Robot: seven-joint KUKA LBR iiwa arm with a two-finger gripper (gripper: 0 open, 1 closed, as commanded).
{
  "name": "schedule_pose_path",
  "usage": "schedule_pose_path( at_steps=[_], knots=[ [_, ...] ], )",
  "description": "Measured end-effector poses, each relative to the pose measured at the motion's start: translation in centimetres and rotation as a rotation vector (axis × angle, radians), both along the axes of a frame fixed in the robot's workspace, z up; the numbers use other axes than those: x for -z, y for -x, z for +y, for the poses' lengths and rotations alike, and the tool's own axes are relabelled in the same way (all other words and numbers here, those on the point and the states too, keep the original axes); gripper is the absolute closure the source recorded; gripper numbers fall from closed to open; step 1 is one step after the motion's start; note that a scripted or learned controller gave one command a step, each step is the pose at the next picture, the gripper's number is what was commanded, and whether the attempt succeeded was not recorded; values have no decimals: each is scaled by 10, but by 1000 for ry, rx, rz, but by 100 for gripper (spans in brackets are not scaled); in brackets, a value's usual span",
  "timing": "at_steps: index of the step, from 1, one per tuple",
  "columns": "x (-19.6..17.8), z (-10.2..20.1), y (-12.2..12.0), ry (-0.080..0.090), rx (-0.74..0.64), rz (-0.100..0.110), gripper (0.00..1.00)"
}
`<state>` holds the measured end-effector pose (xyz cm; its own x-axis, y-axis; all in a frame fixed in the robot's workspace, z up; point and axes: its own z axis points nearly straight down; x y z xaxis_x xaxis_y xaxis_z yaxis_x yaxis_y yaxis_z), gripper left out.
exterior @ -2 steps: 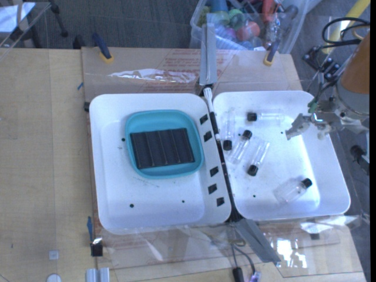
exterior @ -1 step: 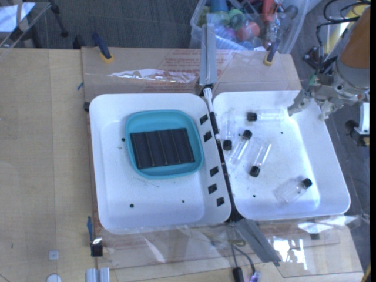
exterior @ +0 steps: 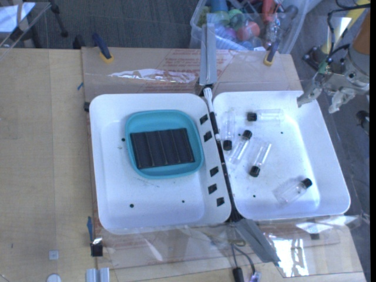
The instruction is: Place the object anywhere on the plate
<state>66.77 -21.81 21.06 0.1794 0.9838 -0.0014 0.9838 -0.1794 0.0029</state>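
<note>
Broadly, the wooden desk [exterior: 41,157] carries two shallow white bins set side by side, and the left bin [exterior: 111,210] serves as the landmark for everything else. Inside the left bin sits a teal plate [exterior: 134,125] with a dark ribbed insert on its floor. Touching the left bin's right edge is the right bin [exterior: 329,187], which holds several clear vials with black caps. One vial [exterior: 292,189] lies tilted at the corner farthest from the left bin, toward the near edge. A pair of vials [exterior: 254,157] rests closer to the left bin, about mid-depth, and another vial [exterior: 267,116] lies toward the far wall. Beyond the left bin's far right corner stands a clear tub [exterior: 252,10] full of coloured items. The gripper [exterior: 322,94] hangs over the right bin's outer far corner, well apart from the left bin; whether it is released or clenched cannot be told, and no vial shows between its fingers
</note>
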Motion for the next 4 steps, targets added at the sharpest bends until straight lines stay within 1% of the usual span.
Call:
schedule_pose_path(
  at_steps=[1, 2, 3, 4],
  knots=[
    [-15, 2, 0, 1, 33, -1, 0],
    [-37, 9, 2, 0, 95, -1, 0],
    [-41, 3, 0, 0, 117, 0, 0],
    [-31, 5, 1, -2, 181, 5, 0]
  ],
)
